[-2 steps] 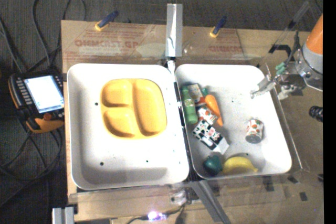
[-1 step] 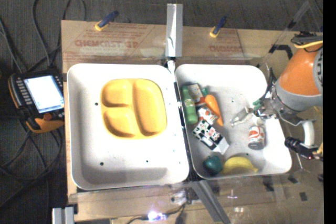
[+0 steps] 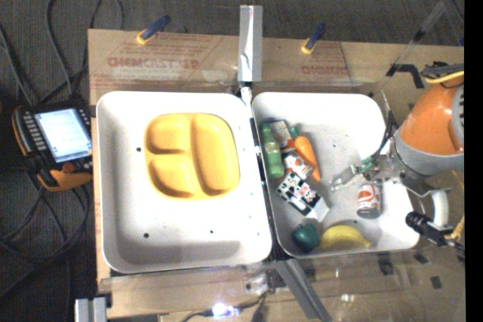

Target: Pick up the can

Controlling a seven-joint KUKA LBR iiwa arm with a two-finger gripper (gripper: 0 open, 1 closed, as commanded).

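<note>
The can (image 3: 367,200) is small, red and white, and sits in the right part of the right bin (image 3: 339,113), near its front right corner. My gripper (image 3: 363,176) hangs just above and behind the can, at the end of the grey arm with the orange band (image 3: 430,128) that reaches in from the right. From this angle the can's top edge meets the gripper's underside; whether they touch is unclear.
Left of the can lie a carrot (image 3: 306,153), a green bottle (image 3: 269,143), a small red and white packet (image 3: 290,163) and a black and white box (image 3: 299,193). A banana (image 3: 345,237) and a dark green fruit (image 3: 306,236) lie along the front wall. The left bin (image 3: 121,222) holds a yellow divided plate (image 3: 192,154).
</note>
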